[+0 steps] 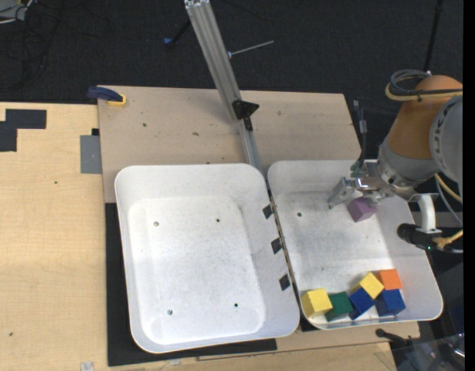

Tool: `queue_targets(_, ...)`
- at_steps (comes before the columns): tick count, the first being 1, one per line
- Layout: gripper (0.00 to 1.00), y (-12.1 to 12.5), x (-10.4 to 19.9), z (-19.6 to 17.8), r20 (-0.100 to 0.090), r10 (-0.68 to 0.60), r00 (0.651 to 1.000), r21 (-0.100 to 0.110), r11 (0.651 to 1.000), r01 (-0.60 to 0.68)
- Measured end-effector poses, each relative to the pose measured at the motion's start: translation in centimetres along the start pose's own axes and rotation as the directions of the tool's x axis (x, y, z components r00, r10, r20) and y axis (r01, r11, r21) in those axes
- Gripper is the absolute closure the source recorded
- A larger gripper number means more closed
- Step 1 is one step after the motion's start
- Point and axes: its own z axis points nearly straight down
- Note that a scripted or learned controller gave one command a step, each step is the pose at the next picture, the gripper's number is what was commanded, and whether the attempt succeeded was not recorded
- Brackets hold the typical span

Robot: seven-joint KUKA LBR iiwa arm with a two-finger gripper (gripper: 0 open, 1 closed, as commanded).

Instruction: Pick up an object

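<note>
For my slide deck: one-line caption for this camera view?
Gripper over the right bin, at a purple block; colored blocks cluster at the near edge.

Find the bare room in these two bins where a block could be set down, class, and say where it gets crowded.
The left bin is bare across its whole floor. In the right bin, the middle is free, between the gripper with the purple block at the far end and the near edge. That near corner is crowded: yellow, green, blue and orange blocks bunch together.

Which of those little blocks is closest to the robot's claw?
The purple block, alone right below the gripper in the right bin. The yellow, green, blue and orange blocks sit clustered in that bin's near corner.
</note>
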Motion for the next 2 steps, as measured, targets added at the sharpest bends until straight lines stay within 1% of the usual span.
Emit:
queue_targets(1,0.00,0.39,0.02,-0.31,-0.001,0.001,1.000,-0.012,1.000,-0.001)
queue_targets(2,1.00,0.44,-0.07,-1.21,0.001,0.001,1.000,-0.013,1.000,-0.001)
